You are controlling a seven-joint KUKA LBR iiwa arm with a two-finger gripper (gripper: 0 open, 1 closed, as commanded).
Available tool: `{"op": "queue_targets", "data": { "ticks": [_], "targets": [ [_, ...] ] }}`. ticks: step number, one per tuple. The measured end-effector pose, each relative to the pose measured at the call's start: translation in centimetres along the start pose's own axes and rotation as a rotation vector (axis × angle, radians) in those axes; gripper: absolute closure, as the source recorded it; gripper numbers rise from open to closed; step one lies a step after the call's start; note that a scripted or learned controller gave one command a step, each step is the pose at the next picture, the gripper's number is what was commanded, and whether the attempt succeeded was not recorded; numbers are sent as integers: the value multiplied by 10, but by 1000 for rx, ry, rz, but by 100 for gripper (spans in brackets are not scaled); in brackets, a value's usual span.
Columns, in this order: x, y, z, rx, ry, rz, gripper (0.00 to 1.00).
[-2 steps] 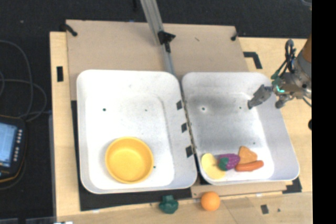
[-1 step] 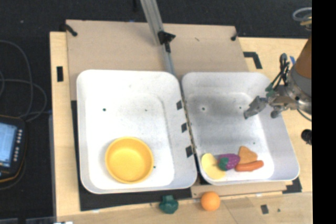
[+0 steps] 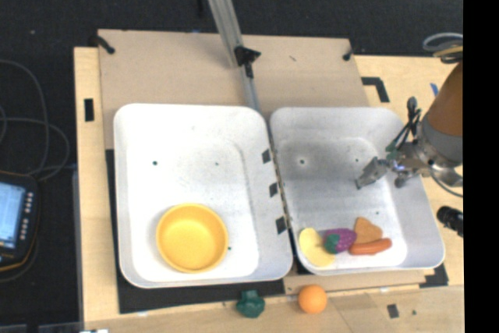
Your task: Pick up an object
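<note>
A grey robot arm with an orange band reaches in from the right over the right-hand white bin [image 3: 343, 129]; its jaws [image 3: 383, 171] hang above the bin's middle right, and from this slanted overhead view I cannot tell whether they stand wide or narrow, only that nothing sits between them; the likely targets lie toward the near edge of that same bin, below and slightly left of the jaws in the picture, near but apart from them; there a small cluster rests against the front wall: a pale yellow piece [image 3: 312, 245] at the left, a purple and green toy [image 3: 338, 240] touching it, an orange wedge [image 3: 367, 230] just behind, and a red-orange carrot-like piece [image 3: 371, 248] whose long axis runs roughly left to right along the front wall; so the coming move, as I judge it, calls for travel toward the near wall and then down; the left bin [image 3: 187, 129] holds a yellow bowl [image 3: 192, 237]; on the desk [image 3: 351, 306] in front sit an orange ball [image 3: 313, 299] and a small green object [image 3: 250, 304].
</note>
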State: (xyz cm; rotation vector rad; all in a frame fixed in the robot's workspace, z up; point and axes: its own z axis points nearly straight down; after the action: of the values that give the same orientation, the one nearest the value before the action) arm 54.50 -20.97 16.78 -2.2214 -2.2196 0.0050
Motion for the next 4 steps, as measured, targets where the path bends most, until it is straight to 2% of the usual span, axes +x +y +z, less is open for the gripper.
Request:
{"op": "queue_targets", "data": {
  "ticks": [1, 2, 4],
  "targets": [
    [-9, -4, 54, -4, 0, 0, 0],
    [-9, -4, 43, -8, 0, 5, 100],
    [0, 4, -77, -6, -1, -4, 100]
  ]
}}
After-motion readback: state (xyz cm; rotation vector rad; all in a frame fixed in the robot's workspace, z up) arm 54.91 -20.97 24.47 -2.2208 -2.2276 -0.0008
